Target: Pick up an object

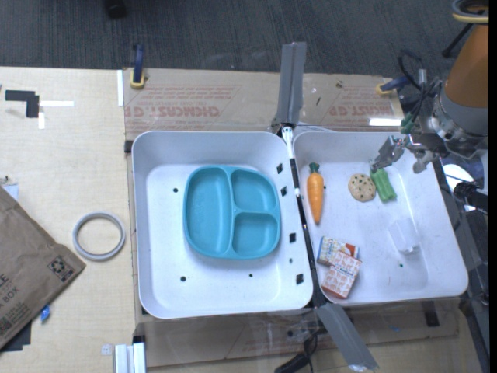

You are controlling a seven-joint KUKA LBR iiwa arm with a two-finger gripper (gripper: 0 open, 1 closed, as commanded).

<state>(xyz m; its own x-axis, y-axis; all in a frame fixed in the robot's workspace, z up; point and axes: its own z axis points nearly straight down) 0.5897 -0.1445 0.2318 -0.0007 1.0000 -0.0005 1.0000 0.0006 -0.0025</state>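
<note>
The right bin [435,286] holds an orange toy carrot [315,194], a round cookie [361,186], a small green block [384,186], a clear plastic cup [404,236] lying on its side, and a red-and-white snack packet [339,267]. My gripper [404,157] hangs over the bin's far right part, just above and right of the green block. Its fingers [385,155] are spread open with nothing between them.
A blue divided plate [233,210] lies in the left bin [155,286]. The bins meet at a raised wall [299,208]. On the bench at the left lie a tape ring [99,235] and a brown cardboard box [27,274].
</note>
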